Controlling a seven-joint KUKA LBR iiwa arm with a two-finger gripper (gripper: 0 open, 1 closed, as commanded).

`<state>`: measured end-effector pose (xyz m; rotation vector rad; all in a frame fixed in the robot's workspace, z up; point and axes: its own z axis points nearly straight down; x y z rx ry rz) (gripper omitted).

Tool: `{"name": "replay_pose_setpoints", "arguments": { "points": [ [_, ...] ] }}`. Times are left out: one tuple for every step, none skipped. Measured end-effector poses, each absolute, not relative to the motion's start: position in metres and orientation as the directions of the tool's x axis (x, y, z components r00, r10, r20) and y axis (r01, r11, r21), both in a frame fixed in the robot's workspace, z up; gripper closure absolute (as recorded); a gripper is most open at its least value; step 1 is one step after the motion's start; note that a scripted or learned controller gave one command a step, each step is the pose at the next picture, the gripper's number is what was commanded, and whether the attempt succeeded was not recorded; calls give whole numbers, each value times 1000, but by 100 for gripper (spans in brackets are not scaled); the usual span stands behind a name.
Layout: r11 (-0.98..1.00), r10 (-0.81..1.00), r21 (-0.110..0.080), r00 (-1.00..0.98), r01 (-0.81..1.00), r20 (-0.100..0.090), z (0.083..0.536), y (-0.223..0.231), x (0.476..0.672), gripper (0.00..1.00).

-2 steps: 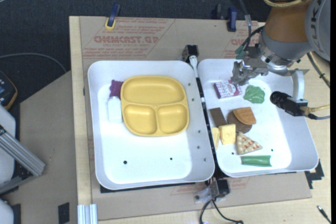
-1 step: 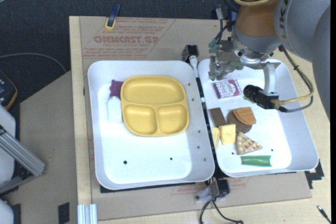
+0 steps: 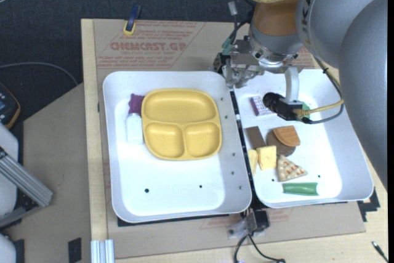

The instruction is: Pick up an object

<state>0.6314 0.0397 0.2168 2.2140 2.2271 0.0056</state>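
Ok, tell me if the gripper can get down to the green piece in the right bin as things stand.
Probably yes. The green piece lies flat by the right bin's near edge with nothing on top of it; only the triangular cracker sits close beside it. The gripper is over the far corner.

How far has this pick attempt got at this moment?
Done: the arm has reached in, with the gripper over the top edge where the two bins meet. In hand: nothing shows between its fingers. Left: the whole grasp and lift. The brown disc, cheese wedge, green piece and purple card lie in the right bin; the yellow divided tray sits in the left bin.
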Motion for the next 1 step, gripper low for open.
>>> {"name": "replay_pose_setpoints", "arguments": {
  "points": [
    [3,1000,5,-3,1000,1,236,53,642,100]
  ]
}}
